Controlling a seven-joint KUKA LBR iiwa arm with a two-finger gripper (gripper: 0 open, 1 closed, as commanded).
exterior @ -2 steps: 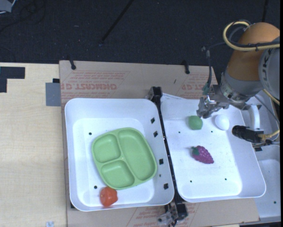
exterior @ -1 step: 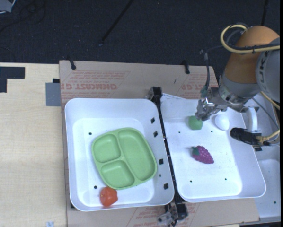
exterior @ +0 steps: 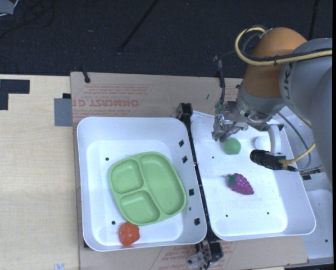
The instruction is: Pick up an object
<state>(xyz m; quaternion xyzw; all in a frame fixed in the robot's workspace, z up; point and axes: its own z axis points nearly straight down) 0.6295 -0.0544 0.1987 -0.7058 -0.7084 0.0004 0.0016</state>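
Nearest, a small orange-red rounded object lies in the near corner of the left shallow white plastic bin, just beside a smooth light-green three-compartment plastic plate that takes up most of that bin's floor. In the right white bin, a knobbly purple toy grape bunch sits mid-floor with open room around it. Farther back, a smooth green ball lies directly below the metal two-finger gripper of the grey, orange-banded arm reaching in from the right; I cannot tell how wide it stands.

Cardboard sheet, behind the left white bin: red printed lettering, upside down, reads roughly "CHEMCRAFT".
Cardboard front edge: red print, illegible.
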